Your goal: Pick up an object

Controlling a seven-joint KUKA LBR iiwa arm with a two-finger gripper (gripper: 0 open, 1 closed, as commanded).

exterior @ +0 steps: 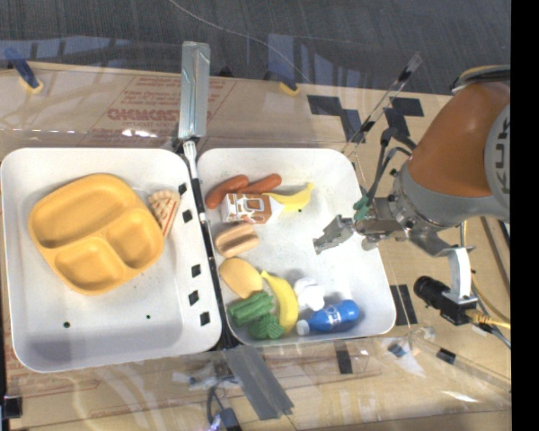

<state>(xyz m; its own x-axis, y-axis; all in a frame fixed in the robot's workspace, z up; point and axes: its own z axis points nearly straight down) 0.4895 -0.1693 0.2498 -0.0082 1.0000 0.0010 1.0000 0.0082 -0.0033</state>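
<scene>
The right bin (pixel 341 173) holds several toy foods: a red sausage (pixel 242 188), a small carton (pixel 247 208), a yellow banana piece (pixel 296 197), a hot dog bun (pixel 236 238), a pale potato shape (pixel 241 277), a yellow banana (pixel 284 300), a green vegetable (pixel 258 316) and a blue-and-white bottle (pixel 331 315). My gripper (pixel 332 235) hangs over the bin's right part, pointing left, with bare bin floor beneath it and nothing between its fingers as far as I can see.
The left bin (pixel 27 321) holds a yellow divided tray (pixel 94 233) and a waffle cone piece (pixel 165 209). A metal divider (pixel 194 88) runs between the bins. The arm's orange wrist (pixel 458 151) looms over the bench at the right.
</scene>
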